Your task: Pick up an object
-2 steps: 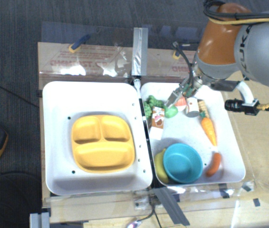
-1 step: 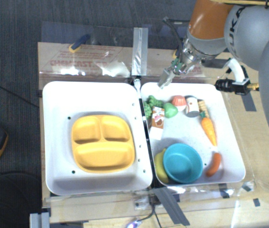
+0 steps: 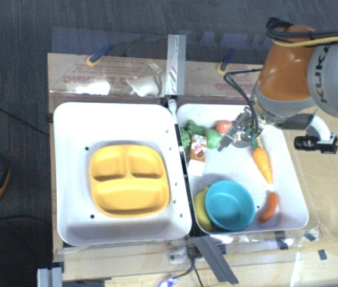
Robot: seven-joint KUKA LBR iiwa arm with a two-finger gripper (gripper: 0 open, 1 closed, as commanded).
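Hand above two carrots

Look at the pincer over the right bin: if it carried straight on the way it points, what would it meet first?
The pincer points down-left, so it would probably meet the green toy first, though depth is unclear.

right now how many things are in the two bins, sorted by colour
yellow: 2, divided tray in the left bin, a yellow thing under the bowl
blue: 1, bowl
orange: 2, carrot, sausage-like piece
green: 2, leafy piece, piece by the claw
red: 2, carton, piece
total: 9
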